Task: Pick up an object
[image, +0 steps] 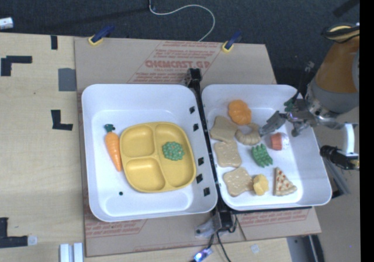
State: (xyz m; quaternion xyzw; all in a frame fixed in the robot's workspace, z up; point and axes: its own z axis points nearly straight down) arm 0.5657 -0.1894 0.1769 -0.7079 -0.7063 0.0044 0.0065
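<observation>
My gripper hangs over the right bin, near its right middle, with its fingers spread open and nothing between them. Just below the fingertips lies a small red piece. To the gripper's left are a beige lump and an orange fruit. A green vegetable sits under the red piece. Three bread slices line the bin's left side. A yellow chunk and a pizza slice lie near the front.
The left bin holds a carrot and a yellow divided plate with a green clump in one compartment. A black divider with clips runs between the bins. A white cable lies behind on the dark floor.
</observation>
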